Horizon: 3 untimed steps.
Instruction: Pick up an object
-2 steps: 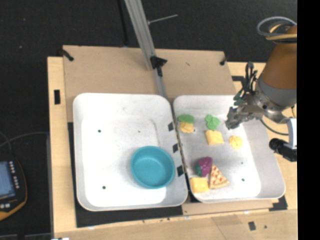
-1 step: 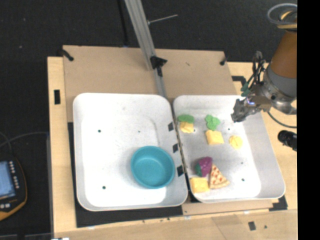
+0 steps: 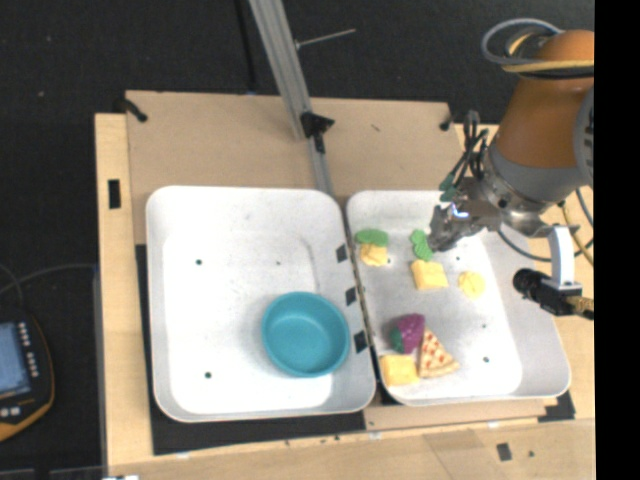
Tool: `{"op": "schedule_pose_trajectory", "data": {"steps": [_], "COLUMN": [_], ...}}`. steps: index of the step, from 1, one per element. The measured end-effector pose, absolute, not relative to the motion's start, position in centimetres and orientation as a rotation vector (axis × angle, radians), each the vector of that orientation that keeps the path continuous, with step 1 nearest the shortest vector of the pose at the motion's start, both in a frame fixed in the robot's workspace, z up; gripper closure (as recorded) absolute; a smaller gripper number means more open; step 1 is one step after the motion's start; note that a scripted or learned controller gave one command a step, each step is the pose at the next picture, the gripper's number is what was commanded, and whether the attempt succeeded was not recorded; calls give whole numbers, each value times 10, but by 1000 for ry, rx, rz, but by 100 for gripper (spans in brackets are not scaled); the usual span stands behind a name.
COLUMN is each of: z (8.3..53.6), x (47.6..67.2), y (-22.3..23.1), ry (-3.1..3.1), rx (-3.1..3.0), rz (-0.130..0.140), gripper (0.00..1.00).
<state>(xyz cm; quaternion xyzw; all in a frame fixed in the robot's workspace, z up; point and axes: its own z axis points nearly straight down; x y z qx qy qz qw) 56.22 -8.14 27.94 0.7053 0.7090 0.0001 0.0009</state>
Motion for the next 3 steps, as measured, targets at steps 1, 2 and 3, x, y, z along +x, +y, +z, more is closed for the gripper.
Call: {"op": "schedule_pose_trajectory", "data": {"steps": [1, 2, 3], "z": [265, 270, 251], "x": [556, 557, 556], "y": [-25, 26, 76], "ry": [2228, 2225, 2229], "rx": [2214, 2217, 2216], "rz": [1, 3, -2], "gripper": [100, 100, 100]}}
